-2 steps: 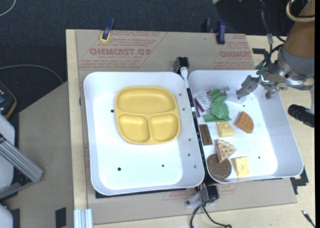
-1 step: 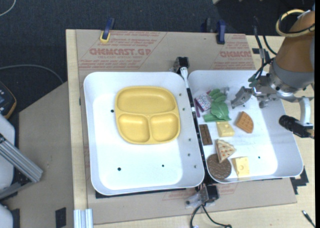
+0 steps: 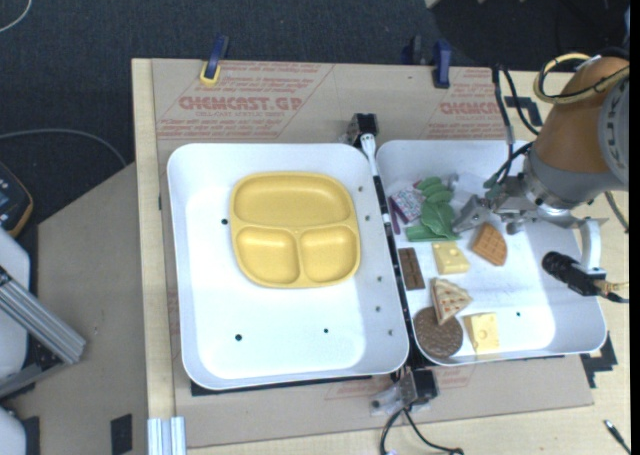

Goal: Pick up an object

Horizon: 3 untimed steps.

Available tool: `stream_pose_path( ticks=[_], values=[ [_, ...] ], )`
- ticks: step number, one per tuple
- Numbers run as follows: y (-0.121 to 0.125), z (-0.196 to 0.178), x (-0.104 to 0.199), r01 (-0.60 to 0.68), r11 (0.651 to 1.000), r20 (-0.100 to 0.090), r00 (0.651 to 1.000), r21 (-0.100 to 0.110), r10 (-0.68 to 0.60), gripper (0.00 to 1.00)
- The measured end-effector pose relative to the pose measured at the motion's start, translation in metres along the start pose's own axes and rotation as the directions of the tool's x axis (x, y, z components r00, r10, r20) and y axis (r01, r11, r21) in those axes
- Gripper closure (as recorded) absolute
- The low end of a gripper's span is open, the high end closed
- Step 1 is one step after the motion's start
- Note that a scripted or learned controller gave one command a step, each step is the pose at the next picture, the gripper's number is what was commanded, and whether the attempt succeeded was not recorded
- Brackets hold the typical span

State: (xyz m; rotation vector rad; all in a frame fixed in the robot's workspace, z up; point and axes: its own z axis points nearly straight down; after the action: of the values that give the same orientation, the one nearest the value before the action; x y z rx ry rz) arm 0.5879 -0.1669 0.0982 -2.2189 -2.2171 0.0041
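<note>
Over the right bin (image 3: pixel 560 335), low among the toy food: gripper (image 3: pixel 487 211), reaching in from the right. Impossible to tell whether parted or closed; nothing visibly caught in it. Just below and touching or nearly so, a brown waffle-like piece (image 3: pixel 489 244), probably the intended pick. Just to the left, green leafy pieces (image 3: pixel 434 211); further down, 2 yellow cheese cubes (image 3: pixel 451 259), a wedge of sandwich (image 3: pixel 449 297) on a round brown cookie (image 3: pixel 437 334). Crowded so, likely tipped in loose for grabbing. In the left bin (image 3: pixel 200 243), well apart, a yellow tray (image 3: pixel 294 227) with 3 compartments, flat, perhaps for receiving.
</note>
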Motion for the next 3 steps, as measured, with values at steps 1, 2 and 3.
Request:
stream_pose_path(
  ticks=[1, 2, 3],
  values=[
    [0.002, 0.011, 0.000, 0.000, 1.000, 0.001, 1.000, -0.008, 0.000, 0.00],
    [0.003, -0.001, 0.000, 0.000, 1.000, 0.002, 1.000, -0.013, 0.000, 1.00],
    [0.009, -0.062, -0.008, 0.001, 1.000, 0.005, 1.000, -0.013, -0.001, 1.00]
  ],
)
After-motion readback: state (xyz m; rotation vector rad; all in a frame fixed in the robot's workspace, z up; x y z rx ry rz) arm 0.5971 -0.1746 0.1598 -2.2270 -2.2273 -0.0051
